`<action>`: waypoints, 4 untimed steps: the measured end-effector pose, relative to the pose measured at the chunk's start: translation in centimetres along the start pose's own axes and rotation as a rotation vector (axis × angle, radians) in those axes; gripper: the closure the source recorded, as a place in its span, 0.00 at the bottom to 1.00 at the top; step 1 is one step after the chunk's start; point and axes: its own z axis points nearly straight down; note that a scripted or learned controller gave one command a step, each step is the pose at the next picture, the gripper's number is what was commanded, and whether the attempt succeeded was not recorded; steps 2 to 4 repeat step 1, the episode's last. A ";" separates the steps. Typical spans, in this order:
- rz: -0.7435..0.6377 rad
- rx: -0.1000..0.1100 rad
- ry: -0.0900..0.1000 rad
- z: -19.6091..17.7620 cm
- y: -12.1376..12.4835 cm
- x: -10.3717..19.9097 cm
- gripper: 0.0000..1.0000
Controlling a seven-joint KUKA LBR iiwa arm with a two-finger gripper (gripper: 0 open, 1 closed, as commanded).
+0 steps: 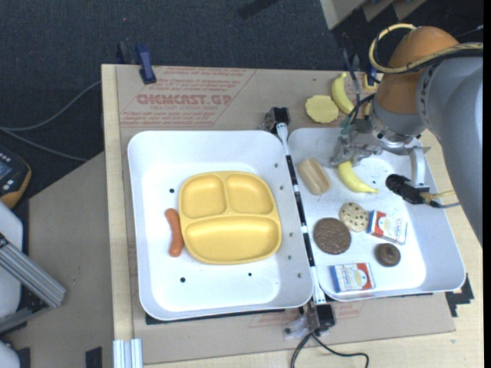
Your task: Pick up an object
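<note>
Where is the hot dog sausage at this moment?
The sausage lies in the left bin, on the bin floor against the left edge of the yellow divided tray, far from the claw over the right bin.

Two bananas point(357, 176), two cartons point(352, 277), two bins point(153, 159)
</note>
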 end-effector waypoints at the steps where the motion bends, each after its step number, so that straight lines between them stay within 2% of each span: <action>1: 0.000 -0.007 0.000 -10.7 -6.1 6.1 1.00; 4: 0.000 -0.007 0.000 -10.7 -6.1 6.1 1.00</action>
